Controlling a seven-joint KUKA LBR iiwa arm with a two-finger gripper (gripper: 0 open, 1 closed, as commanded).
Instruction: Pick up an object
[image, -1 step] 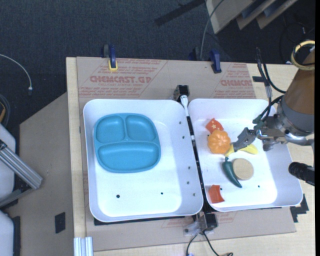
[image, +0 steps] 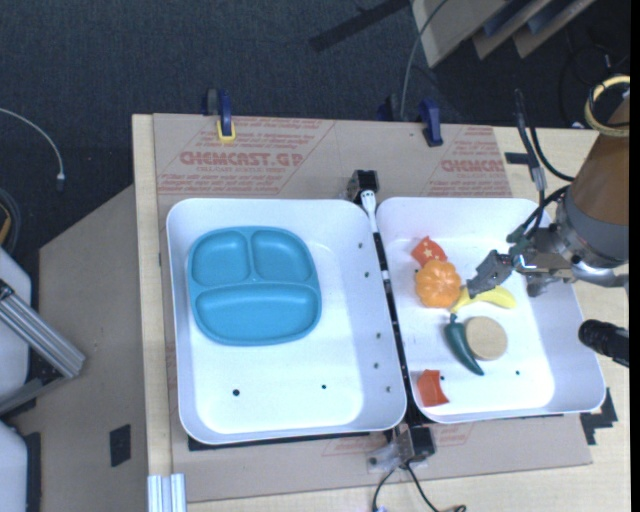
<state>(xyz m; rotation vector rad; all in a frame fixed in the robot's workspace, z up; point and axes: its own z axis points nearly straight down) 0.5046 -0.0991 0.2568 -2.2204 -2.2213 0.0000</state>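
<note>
**A:** Why is the claw (image: 487, 275) parked low in the right bin (image: 560, 395)?

**B:** My guess is it's going for the banana (image: 495, 297), which sits just under it beside the orange (image: 437, 284). Can't tell whether the claw is wide or pinched, or holding anything.

**A:** Which way does the banana point?

**B:** It lies roughly left-right, with its tip toward the arm.

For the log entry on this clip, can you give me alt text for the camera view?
The arm's claw hovers low in the right bin, over an orange fruit, a yellow piece, a green pepper, a tan disc and two red pieces. The left bin holds a blue divided plate.
</note>
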